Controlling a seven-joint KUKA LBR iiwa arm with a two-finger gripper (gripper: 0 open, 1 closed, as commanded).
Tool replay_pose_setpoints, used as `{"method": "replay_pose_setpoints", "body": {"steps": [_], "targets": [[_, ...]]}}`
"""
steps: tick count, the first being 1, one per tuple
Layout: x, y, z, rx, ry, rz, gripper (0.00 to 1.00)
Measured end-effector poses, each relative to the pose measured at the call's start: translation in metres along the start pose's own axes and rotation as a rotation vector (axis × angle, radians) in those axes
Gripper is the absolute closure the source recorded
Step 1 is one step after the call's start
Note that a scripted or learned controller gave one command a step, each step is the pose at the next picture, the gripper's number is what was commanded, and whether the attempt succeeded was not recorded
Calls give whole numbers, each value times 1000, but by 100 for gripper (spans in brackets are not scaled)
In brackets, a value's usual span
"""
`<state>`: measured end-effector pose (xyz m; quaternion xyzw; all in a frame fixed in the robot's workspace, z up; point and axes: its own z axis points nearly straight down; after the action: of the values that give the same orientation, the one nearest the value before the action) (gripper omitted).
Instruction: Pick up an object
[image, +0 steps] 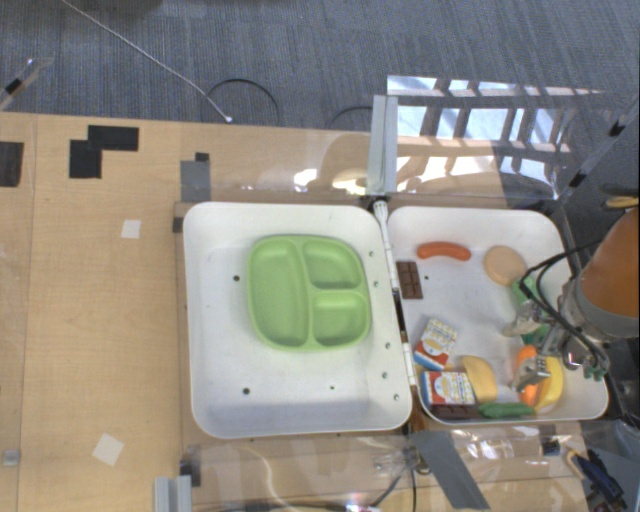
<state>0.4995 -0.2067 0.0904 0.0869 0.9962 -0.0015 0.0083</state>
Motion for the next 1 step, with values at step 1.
{"method": "replay_pose_setpoints", "body": {"steps": [1], "targets": [[-6, 1, -15, 3, -19, -6, 100]]}}
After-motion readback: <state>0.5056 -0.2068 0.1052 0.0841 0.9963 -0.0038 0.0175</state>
